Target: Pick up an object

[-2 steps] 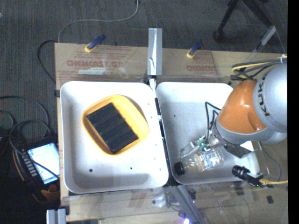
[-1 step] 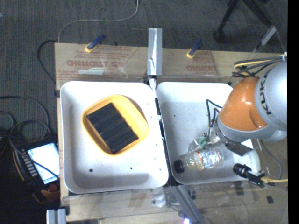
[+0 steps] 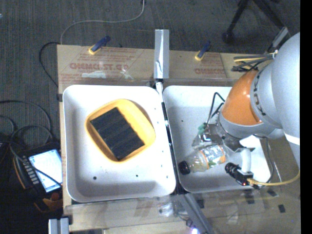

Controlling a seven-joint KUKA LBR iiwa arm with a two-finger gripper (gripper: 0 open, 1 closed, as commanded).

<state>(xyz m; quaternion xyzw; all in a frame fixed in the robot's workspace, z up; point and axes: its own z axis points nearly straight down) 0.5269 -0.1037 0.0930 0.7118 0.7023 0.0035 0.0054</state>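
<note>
Two bins (image 3: 73, 179) sit side by side on the surface, and each carries one candidate for picking. The left bin has a yellow dish (image 3: 97, 140) lying flat near its middle, with a dark ribbed pad (image 3: 117, 133) resting in it; it is well apart from the arm and untouched. The right bin (image 3: 195, 106) holds a clear bottle (image 3: 204, 159) on its side, black cap pointing toward the divider between the bins, its body running back under the wrist. The arm (image 3: 253, 101) reaches in from the right and is bent low over this bin, so the bottle looks to be the chosen target. The hand (image 3: 210, 139) sits just above the bottle's upper end, touching or nearly so, but the wrist hides the tips, so whether it is clenched, released or gripping the bottle cannot be told. A lying, round, smooth bottle is likely to roll or slip from a shallow pinch, so a grip across its middle would suit better.
</note>
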